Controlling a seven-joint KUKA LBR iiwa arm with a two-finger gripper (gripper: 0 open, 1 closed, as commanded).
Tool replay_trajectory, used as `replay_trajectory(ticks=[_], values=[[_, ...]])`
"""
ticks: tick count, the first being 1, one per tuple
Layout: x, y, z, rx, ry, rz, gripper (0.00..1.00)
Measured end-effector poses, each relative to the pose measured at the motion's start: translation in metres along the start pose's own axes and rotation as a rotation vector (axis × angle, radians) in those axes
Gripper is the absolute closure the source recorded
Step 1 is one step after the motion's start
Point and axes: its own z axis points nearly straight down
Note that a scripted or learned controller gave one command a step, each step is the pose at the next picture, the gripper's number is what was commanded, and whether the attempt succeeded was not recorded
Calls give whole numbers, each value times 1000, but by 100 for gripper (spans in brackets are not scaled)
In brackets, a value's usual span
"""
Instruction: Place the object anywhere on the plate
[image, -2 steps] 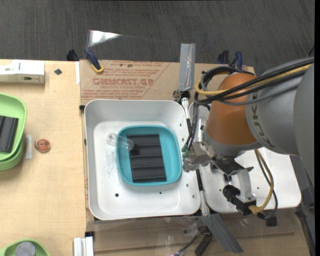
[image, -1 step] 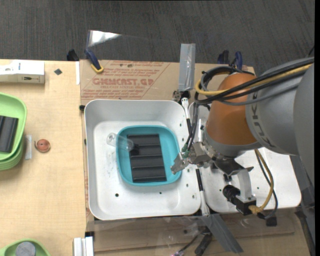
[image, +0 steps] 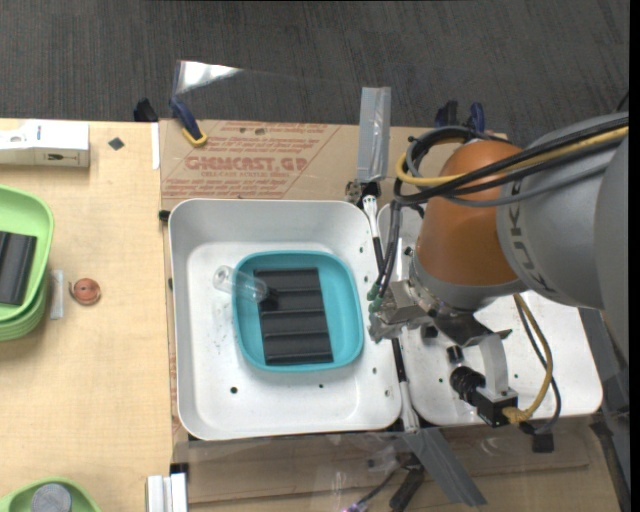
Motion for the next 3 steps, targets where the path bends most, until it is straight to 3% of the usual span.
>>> replay_trajectory(ticks=[1, 2, 3], values=[[0, 0, 0, 0, 0, 0, 0], [-2, 1, -8, 2, -2, 1, 100], [-5, 1, -16, 4, -4, 1, 100]])
